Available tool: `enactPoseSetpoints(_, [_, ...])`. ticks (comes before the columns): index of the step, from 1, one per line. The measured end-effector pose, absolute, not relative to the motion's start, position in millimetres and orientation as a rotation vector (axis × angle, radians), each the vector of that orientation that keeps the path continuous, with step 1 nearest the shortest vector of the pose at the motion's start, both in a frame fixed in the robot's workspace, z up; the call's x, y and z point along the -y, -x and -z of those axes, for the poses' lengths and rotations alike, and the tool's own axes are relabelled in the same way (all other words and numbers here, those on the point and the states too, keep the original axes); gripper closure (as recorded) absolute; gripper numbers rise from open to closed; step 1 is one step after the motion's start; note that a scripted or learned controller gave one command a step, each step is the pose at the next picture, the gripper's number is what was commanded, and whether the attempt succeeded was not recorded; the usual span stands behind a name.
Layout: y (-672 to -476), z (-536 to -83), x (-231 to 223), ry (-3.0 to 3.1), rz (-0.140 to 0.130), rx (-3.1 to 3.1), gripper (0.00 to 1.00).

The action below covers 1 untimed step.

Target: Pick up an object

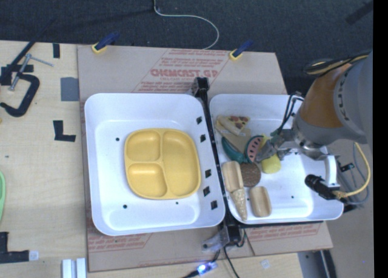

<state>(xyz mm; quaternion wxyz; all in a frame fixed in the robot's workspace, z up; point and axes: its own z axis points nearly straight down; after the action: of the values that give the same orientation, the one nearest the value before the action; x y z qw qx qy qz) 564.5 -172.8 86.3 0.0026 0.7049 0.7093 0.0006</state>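
In the right bin [303,207], my gripper [274,151] hangs low near the middle, just above a small yellow ball [271,165] and right beside a watermelon slice [255,146]. Close by lie a brown round cookie [250,175], a teal curved piece [232,149] and a pizza slice [234,124]. A tan bread roll [231,175], an ice cream cone [239,201] and a small loaf [260,201] sit along the bin's front left. Whether the gripper touches the ball is unclear.
The left bin [103,149] holds a yellow divided plate [162,163]. The bins meet at a black clipped seam [209,149]. Bare white floor shows at the right bin's right side. A black clamp [18,92] lies on the bench at far left.
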Motion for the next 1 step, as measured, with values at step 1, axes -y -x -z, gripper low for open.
enactPoseSetpoints(1, [-569.9, -190.8, 86.8, -2.206, -0.012, -2.23, 1.0])
